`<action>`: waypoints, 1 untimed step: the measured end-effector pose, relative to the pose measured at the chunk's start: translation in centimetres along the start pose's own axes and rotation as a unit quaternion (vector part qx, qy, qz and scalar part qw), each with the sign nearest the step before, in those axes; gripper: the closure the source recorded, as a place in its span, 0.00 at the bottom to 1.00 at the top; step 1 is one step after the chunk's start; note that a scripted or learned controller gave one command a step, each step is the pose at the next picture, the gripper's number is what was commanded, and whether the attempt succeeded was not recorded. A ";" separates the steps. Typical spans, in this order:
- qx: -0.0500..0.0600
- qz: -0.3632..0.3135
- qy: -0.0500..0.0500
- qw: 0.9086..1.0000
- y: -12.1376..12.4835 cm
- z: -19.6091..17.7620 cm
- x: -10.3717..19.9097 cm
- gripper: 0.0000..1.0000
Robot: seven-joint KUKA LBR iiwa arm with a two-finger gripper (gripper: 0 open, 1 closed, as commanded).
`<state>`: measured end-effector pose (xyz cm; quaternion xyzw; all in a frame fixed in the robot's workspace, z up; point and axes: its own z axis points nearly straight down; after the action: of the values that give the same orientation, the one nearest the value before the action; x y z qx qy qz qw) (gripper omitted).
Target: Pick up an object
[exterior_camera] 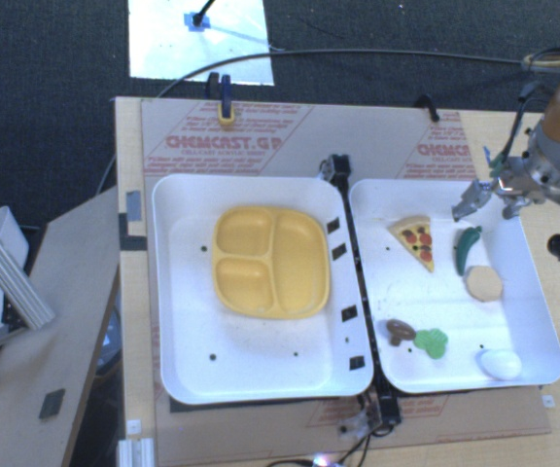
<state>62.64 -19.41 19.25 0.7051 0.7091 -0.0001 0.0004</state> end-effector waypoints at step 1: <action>0.000 -0.001 0.000 1.000 0.3 4.2 0.3 0.00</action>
<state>62.97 -19.15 15.07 0.7047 0.7095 -0.0002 -0.0001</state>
